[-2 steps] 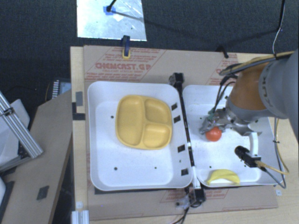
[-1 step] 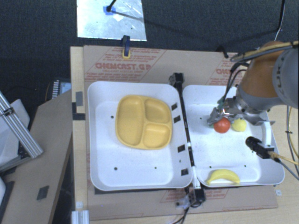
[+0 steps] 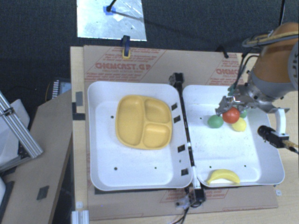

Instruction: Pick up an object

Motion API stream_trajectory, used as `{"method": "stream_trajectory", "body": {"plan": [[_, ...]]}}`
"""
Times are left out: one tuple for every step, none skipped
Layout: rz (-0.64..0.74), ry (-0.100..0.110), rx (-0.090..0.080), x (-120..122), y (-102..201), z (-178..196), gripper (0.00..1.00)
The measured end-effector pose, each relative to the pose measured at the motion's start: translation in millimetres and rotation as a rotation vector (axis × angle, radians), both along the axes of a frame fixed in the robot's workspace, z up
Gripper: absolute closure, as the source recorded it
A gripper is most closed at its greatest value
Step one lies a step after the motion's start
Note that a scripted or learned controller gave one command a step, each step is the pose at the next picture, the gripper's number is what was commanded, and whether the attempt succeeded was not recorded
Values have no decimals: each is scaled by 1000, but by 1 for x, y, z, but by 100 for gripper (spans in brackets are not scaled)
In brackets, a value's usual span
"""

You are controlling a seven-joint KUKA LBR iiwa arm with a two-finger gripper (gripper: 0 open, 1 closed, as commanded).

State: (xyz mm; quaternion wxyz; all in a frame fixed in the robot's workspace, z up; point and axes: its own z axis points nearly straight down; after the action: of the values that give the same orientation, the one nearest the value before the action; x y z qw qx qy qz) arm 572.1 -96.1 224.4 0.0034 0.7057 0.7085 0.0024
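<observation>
The grey arm with the orange band is reaching in from the right, and the picture's edge is cutting off its upper part. Its two-finger gripper [image 3: 227,105] is hanging low over the right shallow white bin [image 3: 261,171], just above the small round red fruit [image 3: 231,115]. The wrist is hiding the fingers, so I cannot tell if they are spread or pressed together. The red fruit is touching a round green fruit [image 3: 215,122] and a small yellow lemon-like fruit [image 3: 239,124]. A yellow plastic banana [image 3: 223,176] is lying near the bin's front rim. The yellow divided plate [image 3: 143,122] is sitting in the left white bin [image 3: 100,162].

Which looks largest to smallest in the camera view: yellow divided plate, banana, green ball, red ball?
1. yellow divided plate
2. banana
3. green ball and red ball: they look about alike, and the gripper partly covers the red one, so unranked.
</observation>
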Motion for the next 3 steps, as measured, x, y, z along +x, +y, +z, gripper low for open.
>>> {"method": "stream_trajectory", "body": {"plan": [[1, 5, 1, 1, 0, 18, 100], [5, 7, 3, -4, 45, 19, 100], [7, 7, 3, -3, 104, 22, 100]]}}
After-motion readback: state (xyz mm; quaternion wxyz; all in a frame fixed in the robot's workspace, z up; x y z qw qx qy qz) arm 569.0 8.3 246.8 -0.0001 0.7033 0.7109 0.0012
